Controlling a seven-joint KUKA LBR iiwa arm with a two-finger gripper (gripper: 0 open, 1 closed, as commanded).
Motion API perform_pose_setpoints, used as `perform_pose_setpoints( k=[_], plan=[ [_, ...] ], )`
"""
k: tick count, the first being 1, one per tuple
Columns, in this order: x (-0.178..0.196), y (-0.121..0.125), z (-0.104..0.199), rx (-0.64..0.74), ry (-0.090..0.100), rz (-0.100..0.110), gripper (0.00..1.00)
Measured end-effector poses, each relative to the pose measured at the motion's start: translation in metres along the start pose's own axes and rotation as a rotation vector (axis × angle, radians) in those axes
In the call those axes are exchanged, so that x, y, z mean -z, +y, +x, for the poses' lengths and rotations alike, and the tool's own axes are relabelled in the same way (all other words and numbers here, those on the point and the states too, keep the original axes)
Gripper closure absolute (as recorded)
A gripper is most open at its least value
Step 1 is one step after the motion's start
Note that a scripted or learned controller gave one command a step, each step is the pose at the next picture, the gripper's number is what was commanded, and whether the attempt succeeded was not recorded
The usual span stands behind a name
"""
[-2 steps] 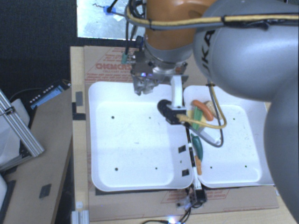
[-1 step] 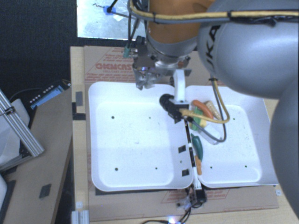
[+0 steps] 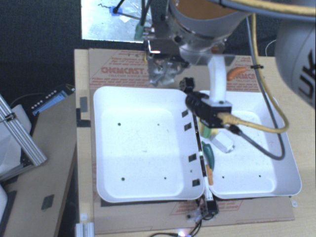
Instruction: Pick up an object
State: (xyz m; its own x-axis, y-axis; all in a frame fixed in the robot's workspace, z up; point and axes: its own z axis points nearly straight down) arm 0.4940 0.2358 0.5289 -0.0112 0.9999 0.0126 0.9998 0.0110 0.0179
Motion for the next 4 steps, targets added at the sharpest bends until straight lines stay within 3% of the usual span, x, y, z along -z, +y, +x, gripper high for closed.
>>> perform_pose_setpoints(
  k=[1, 2, 3, 4],
  plan=[
    [-0.026, 0.037, -0.096, -0.019, -0.015, 0.016, 1.00],
    [-0.213, -0.015, -0.075, -0.009, -0.017, 0.034, 1.00],
    [-0.194, -0.011, -0.075, -0.008, -0.011, 0.015, 1.00],
    [-0.184, -0.010, -0.075, -0.007, -0.010, 0.014, 1.00]
  ],
)
